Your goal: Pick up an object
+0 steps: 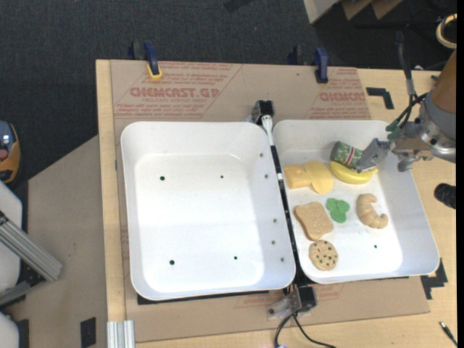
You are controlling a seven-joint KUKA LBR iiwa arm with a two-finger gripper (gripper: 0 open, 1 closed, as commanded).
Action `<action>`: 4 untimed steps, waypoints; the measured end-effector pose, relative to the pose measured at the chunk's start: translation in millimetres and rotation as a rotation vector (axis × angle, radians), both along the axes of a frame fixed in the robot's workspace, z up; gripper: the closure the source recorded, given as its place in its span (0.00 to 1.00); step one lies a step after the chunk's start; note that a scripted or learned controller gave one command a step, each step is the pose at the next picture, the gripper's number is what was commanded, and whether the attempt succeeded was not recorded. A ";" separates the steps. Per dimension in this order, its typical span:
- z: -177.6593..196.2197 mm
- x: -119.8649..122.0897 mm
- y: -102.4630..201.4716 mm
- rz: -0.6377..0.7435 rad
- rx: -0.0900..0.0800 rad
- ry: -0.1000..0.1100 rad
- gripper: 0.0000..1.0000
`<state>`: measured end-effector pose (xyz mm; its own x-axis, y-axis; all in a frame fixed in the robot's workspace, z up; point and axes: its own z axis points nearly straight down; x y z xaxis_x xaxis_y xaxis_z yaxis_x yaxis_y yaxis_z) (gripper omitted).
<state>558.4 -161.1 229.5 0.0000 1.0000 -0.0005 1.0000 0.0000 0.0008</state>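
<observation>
The arm [444, 114] reaches in low over the right bin [413, 259]. Its gripper [371, 156] sits above the banana [349, 173] and can [345, 153]; whether it grips anything, I cannot tell.

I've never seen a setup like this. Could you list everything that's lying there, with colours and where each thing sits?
Left bin: one, white, left half of bench.
Right bin: one, white, holds all the toy food.
Can: one, green and red, far end.
Banana: one, yellow, beside can.
Cheese: one, yellow, left side.
Toast: one, tan, middle.
Leafy piece: one, green, middle.
Croissant: one, beige, right.
Cookie: one, brown-dotted, near end.
Clamps: two, blue and yellow, far edge.
Gripper: one, grey, by the can.
</observation>
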 end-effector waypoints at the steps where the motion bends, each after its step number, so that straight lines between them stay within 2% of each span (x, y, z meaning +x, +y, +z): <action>1: -145.2 -18.6 -3.5 -0.002 0.004 0.011 0.00; 2: -142.7 78.2 50.5 0.006 0.000 -0.006 0.00; 3: -133.1 73.8 47.7 0.002 0.001 0.003 1.00; 4: -141.2 82.7 25.5 0.001 0.007 0.019 1.00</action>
<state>641.1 -135.6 88.3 -0.0006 1.0000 0.0068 0.9998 0.0007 -0.0181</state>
